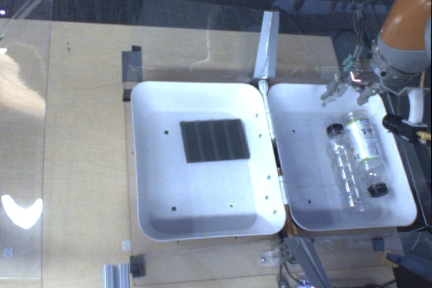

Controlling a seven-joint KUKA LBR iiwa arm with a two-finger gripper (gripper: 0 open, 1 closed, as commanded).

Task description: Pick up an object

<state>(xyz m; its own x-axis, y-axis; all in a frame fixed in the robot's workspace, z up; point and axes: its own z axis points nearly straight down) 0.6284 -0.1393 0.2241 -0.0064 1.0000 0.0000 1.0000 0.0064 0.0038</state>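
Hovering: pincer (345, 85) spread, holding nothing | bottles (356, 158) below in right bin (304, 145) | descend centred across one bottle

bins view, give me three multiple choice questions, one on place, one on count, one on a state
1. Where does the dark ribbed pad lie?
A. in the left bin
B. in the right bin
C. on the bench outside the bins

2. How many clear bottles are in the right bin?
A. none
B. two
C. five

3. How do the bottles rest?
A. standing upright
B. lying on their sides
C. stacked in the left bin

Answers:
1. A, the pad sits near the middle of the left bin's floor.
2. B, one bottle with a green label and one plain bottle lie next to each other.
3. B, both stretch lengthwise along the bin floor, caps showing at their ends, while the gripper is above the bin's far edge.
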